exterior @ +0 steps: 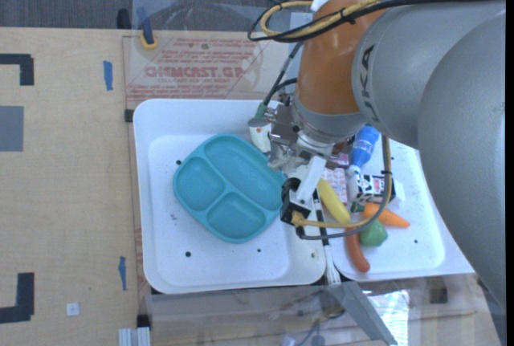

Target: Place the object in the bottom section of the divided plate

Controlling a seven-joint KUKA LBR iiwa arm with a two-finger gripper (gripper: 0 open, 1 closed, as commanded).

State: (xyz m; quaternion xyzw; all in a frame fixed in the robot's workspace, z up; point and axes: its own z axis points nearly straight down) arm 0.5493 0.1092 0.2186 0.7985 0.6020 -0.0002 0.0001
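bench (64, 200) | pale wood; left bin (161, 256); right bin (422, 252) just beside, perhaps touching

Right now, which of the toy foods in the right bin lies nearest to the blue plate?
The yellow banana; the orange carrot, green piece and red piece lie farther from the teal divided plate.

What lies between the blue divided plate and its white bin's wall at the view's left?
In the camera view that stretch is bare: only white bin floor, with a few tiny dark specks, between the plate and the left wall.
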